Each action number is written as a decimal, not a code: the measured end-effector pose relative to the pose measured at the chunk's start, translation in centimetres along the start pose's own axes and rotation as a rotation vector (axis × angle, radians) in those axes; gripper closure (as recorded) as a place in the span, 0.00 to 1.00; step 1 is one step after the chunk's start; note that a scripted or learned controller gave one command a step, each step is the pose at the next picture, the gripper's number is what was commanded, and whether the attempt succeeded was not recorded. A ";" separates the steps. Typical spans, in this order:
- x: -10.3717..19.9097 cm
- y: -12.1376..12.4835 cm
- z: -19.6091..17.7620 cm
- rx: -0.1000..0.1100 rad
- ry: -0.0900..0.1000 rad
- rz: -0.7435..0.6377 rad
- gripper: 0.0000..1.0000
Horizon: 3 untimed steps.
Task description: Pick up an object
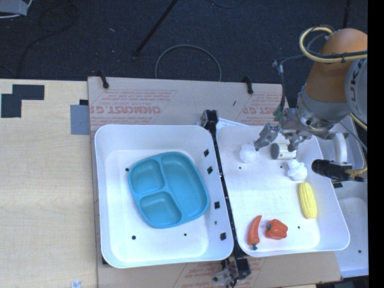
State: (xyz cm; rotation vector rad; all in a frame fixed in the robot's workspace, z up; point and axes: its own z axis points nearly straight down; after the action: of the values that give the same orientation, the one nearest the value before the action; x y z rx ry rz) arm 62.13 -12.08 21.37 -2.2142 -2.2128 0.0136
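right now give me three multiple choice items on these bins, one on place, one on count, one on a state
1. Where does the blue divided plate lie?
A. left bin
B. right bin
C. on the bare bench

2. How many compartments does the plate have?
A. two
B. three
C. five

3. How does the yellow corn lie?
A. held by the gripper
B. standing on the plate
C. flat on the right bin's floor

Answers:
1. A, it sits inside the left bin.
2. B, two above and one below.
3. C, it rests in the right bin, apart from the gripper hovering near the far end.
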 end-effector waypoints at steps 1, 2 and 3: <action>0.0 0.3 -0.7 -0.013 -0.002 -0.001 0.00; 0.6 -0.4 5.5 -0.005 0.000 -0.002 0.00; 0.3 -0.2 9.9 -0.007 -0.001 0.000 0.00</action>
State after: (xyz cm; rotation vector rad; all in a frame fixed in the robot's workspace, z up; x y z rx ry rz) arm 61.82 -11.74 11.48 -2.2180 -2.2173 0.0065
